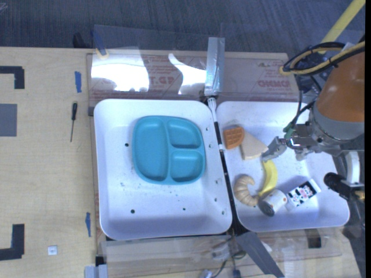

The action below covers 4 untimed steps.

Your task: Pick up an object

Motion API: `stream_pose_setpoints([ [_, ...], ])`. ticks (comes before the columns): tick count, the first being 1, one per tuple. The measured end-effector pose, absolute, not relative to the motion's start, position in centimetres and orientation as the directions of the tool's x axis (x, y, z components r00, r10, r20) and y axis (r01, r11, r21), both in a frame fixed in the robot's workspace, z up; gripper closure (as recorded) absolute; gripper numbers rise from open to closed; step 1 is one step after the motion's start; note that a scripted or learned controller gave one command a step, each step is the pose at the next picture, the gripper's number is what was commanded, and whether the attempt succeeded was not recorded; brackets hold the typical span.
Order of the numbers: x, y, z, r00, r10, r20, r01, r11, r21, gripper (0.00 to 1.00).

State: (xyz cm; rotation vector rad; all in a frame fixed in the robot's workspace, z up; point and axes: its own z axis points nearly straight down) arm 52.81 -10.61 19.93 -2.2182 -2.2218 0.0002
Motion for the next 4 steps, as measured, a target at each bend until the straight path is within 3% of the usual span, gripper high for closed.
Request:
stream_pose_setpoints([
  [1, 51.1, -15.9, 8.8, -0.030, 1.000, -0.002, 1.000, 0.030, 0.006, 0.00],
  [2, 52.1, -9.5, 8.8, -0.088, 0.996, 0.001, 0.996, 0.088, 0.007, 0.00],
  [3, 52.3, -9.7, 10.0, -0.085, 0.996, -0.002, 0.996, 0.085, 0.013, 1.00],
  [4, 54.7, -5.4, 18.6, 0.163, 0.987, 0.001, 0.987, -0.163, 0.003, 1.00],
])
